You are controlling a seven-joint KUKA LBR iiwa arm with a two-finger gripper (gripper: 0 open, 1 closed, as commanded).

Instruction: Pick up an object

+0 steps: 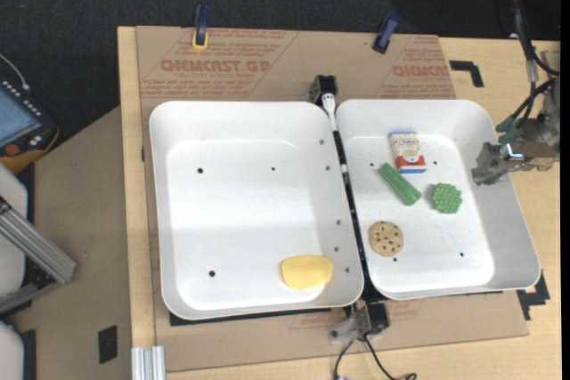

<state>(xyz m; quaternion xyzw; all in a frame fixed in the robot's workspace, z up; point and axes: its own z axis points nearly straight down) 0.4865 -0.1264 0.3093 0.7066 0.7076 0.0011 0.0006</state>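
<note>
While the gripper (490, 166) hovers at the right bin's (508, 236) right rim, jaw state indiscernible, the nearest object, a green knobbly ball (446, 198) lying left of it, appears light, probably soft; grasp across its middle.

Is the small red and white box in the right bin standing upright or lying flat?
Lying flat. The small red and white box shows its broad printed face to the camera and rests on the floor of the right bin, just above the green stick.
</note>
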